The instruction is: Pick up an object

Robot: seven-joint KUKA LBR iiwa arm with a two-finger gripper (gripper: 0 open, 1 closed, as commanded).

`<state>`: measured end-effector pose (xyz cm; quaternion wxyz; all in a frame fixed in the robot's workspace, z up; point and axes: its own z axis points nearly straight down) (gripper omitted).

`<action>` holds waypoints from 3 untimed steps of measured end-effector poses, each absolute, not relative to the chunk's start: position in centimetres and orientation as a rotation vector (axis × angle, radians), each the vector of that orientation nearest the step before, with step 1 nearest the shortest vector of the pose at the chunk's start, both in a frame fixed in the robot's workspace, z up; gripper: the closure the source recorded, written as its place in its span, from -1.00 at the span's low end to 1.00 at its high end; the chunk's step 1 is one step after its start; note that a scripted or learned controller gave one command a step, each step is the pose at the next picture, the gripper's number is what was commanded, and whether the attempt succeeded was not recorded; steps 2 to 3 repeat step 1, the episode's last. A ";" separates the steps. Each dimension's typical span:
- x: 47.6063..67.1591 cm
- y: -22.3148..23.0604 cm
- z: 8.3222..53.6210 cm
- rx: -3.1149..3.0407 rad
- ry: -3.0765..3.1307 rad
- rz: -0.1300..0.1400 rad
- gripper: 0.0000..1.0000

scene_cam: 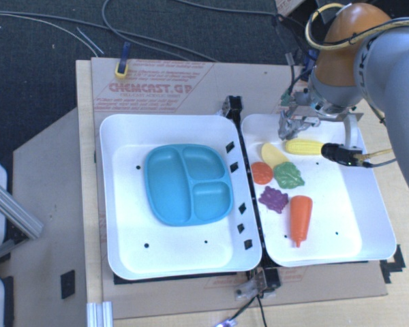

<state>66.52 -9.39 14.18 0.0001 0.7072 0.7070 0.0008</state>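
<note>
Several toy foods lie in the right bin (354, 210): a yellow corn cob (303, 146), a yellow piece (272, 153), a red-orange round piece (262, 173), a green leafy piece (288, 176), purple grapes (273, 199) and an orange carrot (299, 218). My gripper (291, 127) hangs over the bin's back-left part, just above and left of the corn cob. I see nothing held in it.
The left bin (116, 182) holds a blue divided plate (189, 182). A black divider (242, 176) runs between the two bins. A black cable end (339, 154) on the arm hangs right of the corn. The bin's right half is bare white floor.
</note>
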 end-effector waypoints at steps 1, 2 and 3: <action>66.3 -9.4 18.5 2.220 2.219 0.004 1.00; 66.3 -9.4 18.5 2.220 2.219 0.004 1.00; 66.3 -9.4 18.5 2.220 2.219 0.004 1.00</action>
